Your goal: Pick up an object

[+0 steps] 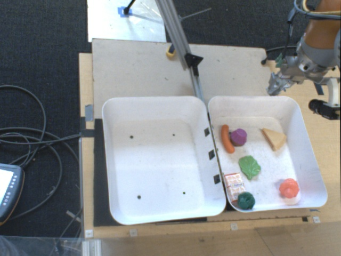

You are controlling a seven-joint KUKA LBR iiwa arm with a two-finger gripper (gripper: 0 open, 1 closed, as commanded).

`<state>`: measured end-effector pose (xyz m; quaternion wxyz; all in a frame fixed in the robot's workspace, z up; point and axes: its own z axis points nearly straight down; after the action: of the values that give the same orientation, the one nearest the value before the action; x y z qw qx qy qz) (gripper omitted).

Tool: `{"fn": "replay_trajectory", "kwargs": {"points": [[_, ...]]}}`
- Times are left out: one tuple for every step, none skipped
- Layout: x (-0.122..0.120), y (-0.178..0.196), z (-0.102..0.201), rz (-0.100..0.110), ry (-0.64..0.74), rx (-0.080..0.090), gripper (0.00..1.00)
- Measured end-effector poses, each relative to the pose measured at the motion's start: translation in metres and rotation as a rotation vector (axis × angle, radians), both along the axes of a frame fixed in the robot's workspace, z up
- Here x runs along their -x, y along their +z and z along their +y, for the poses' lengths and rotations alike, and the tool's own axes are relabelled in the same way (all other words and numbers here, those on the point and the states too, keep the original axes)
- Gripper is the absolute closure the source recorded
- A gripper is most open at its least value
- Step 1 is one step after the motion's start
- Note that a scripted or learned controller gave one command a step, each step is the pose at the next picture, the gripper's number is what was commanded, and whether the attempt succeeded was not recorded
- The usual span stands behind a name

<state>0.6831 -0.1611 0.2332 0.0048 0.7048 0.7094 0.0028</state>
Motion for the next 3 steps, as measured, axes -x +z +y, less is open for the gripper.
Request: {"fn": "replay_trajectory", "kwargs": {"points": [[-0.002, 0.043, 0.0, 0.003, 0.0, -0.001, 1.0], [0.003, 0.028, 0.05, 0.009, 0.003, -0.004, 1.0], [0.005, 0.015, 0.103, 0.01, 0.004, -0.005, 1.0]]}}
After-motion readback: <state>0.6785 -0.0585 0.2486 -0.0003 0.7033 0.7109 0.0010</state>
